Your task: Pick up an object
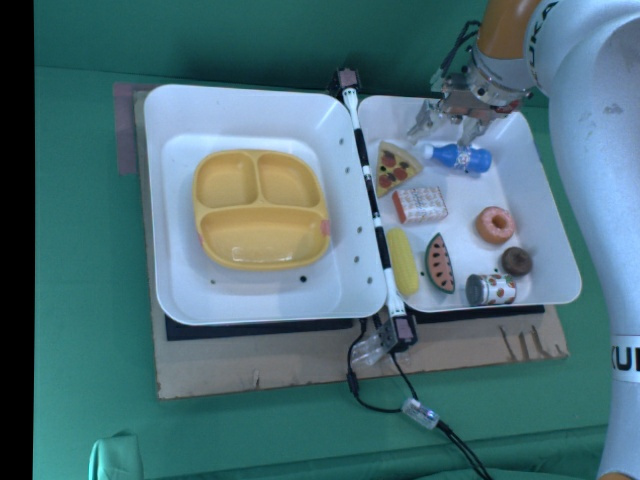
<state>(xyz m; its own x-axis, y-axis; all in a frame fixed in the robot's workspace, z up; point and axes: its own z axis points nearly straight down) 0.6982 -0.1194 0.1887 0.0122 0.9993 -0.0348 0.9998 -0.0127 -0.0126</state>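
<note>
The right bin [545, 218] holds several toy foods. Among them are a pizza slice [395, 165], a blue and white bottle [458, 157] lying on its side, and a red snack box [420, 204]. A pink donut [494, 225], a chocolate donut [516, 260], a corn cob [403, 261], a watermelon slice [439, 263] and a can [490, 289] lie there too. My gripper [446, 128] hangs at the bin's far edge, just above and behind the bottle. It is open, its fingers spread, with nothing between them.
The left bin [180, 268] holds a yellow divided plate [260, 208]. A black and white divider bar [368, 188] runs between the bins. Cables [400, 388] trail off the cardboard base at the front. My arm comes down along the right side.
</note>
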